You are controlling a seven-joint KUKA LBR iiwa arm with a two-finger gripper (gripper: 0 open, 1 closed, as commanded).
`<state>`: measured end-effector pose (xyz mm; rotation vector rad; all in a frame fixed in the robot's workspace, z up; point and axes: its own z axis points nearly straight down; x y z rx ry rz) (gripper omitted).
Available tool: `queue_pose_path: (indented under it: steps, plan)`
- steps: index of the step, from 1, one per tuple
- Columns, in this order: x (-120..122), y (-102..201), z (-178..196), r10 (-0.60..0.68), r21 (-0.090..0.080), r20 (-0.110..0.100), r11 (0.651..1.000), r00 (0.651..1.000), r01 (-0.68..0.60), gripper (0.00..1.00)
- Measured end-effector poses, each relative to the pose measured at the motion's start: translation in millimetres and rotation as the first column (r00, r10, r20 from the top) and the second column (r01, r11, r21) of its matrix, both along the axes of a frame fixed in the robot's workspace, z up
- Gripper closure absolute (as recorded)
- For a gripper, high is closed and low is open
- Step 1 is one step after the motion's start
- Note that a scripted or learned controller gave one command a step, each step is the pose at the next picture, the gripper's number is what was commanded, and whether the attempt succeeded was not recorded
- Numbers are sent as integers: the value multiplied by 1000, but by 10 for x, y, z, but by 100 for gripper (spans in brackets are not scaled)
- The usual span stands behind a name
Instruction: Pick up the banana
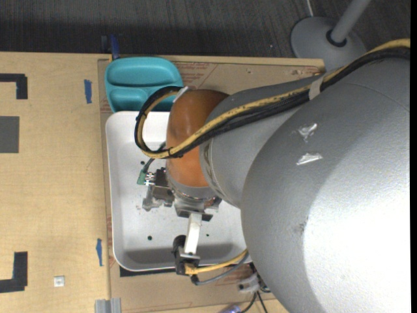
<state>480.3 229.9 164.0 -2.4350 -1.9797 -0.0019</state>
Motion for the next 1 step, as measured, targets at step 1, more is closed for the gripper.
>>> queue_pose_path:
  steps: [1]
  plan:
    - [-20, -57, -481, -325, -5, -4, 946, 946, 325, 0]
